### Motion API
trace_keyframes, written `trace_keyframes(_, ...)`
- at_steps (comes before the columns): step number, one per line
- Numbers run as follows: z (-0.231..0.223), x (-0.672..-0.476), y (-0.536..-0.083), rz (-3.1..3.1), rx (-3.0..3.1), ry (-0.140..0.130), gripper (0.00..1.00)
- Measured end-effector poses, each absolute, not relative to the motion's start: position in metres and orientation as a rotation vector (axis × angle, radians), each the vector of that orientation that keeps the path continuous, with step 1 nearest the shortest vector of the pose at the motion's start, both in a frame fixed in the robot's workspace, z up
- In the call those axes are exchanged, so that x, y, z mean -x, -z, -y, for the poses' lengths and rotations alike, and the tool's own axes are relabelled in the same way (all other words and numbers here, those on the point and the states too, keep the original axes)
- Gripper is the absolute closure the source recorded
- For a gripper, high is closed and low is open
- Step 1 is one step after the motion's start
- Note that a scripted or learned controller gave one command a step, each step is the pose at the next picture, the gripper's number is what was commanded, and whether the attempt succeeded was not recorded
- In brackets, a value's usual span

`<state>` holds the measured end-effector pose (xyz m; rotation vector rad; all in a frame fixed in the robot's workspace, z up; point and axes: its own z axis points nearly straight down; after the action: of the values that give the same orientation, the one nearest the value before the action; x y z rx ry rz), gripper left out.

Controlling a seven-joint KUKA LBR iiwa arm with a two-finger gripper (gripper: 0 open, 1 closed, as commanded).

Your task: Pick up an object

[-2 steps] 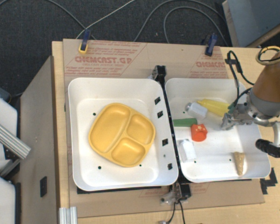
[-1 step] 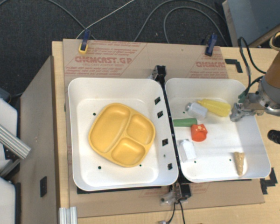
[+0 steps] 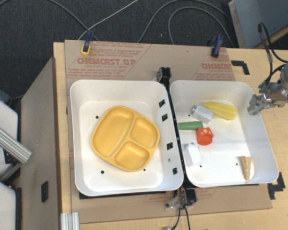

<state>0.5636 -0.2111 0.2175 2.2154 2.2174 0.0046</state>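
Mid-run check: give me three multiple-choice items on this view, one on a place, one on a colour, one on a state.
1. The yellow divided tray lies in:
A. left bin
B. right bin
C. on the cardboard

2. The toy beside the green block is:
A. blue
B. red-orange
C. black

3. The end effector is:
A. over the left bin
B. at the right bin's right rim
C. on the tray

Key:
1 A, it rests on the left bin floor.
2 B, the red-orange toy sits just right of the block.
3 B, it hangs at the right bin edge.
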Motion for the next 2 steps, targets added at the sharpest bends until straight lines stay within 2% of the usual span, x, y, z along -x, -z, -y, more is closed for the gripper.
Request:
trace_keyframes(1, 0.215, -0.563, -0.282, -2.217, -2.213, -0.006, 1.0)
trace_keyframes(2, 0.155, -0.563, -0.276, -2.231, -2.216, -0.002, 1.0)
